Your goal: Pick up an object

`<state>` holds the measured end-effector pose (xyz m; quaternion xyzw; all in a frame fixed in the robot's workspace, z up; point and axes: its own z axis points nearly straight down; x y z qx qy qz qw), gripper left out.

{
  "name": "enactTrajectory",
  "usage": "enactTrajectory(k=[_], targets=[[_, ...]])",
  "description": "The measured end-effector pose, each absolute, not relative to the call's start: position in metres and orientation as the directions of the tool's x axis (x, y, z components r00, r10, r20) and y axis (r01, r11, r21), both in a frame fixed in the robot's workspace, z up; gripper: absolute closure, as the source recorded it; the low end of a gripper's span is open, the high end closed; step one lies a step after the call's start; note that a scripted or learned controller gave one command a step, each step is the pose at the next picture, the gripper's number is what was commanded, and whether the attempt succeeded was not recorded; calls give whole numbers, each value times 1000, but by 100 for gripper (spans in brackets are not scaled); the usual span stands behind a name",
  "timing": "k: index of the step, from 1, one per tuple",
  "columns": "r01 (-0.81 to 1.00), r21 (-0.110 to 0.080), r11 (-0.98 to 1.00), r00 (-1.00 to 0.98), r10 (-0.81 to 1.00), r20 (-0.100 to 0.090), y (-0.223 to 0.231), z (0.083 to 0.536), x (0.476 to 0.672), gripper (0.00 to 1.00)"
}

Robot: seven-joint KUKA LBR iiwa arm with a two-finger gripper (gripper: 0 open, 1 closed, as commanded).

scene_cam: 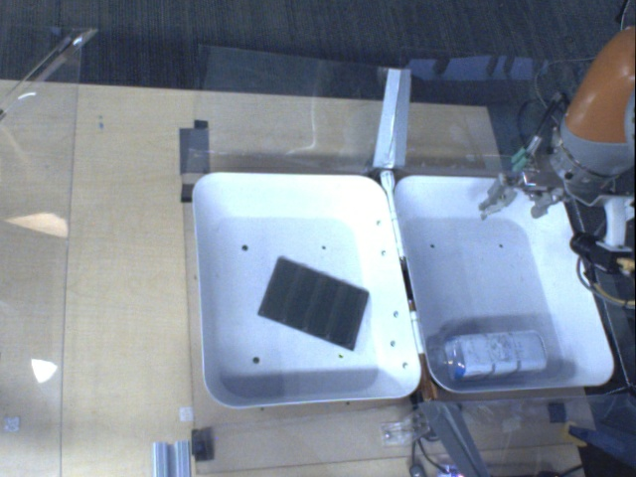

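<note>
Overhead, the tool (515,196) hovers above the right bin's (596,351) far corner, fingers spread, holding nothing.

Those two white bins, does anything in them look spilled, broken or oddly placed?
Nothing spilled or broken. The dark ridged pad lies askew in the left bin; the bottle lies on its side in the right bin.

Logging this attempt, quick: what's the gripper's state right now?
Gripper: open, holding nothing, above the right bin's far edge.
</note>
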<state>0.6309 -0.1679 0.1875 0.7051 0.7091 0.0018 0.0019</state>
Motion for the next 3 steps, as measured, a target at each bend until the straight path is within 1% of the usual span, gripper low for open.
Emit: enactTrajectory(k=[1,2,3], targets=[[963,6,-270,270,963,0,-196,276,586,0],[903,1,-429,429,903,1,-158,184,546,0],[748,-2,-663,663,748,2,-146,119,565,0]])
